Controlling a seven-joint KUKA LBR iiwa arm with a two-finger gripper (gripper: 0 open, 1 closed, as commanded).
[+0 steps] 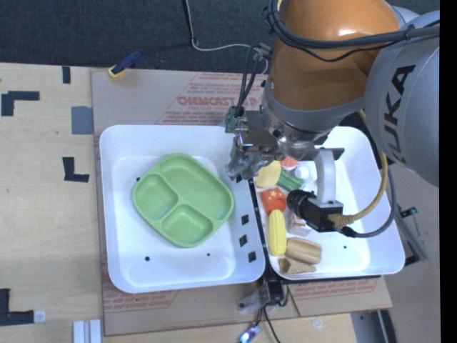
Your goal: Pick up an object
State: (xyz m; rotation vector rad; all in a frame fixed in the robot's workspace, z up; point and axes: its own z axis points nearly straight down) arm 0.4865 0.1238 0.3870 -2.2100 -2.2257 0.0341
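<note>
My gripper (243, 161) hangs low over the divider between the two bins, at the back left corner of the right bin (371, 252). Just right of it lies a pale yellow toy piece (269, 174), close to the gripper. Along the right bin's left wall lie a green piece (289, 181), a red tomato-like piece (273, 200), a yellow corn cob (276, 233) and a tan bread roll (303, 249). The big orange wrist band (332, 45) hides the back of the right bin. I see nothing held in the gripper.
A light green divided plate (183, 199) lies in the left bin (118, 191). A black fitting with a yellowish hose (318, 211) hangs over the right bin's middle. Cables (214, 46) trail across the cardboard behind the bins.
</note>
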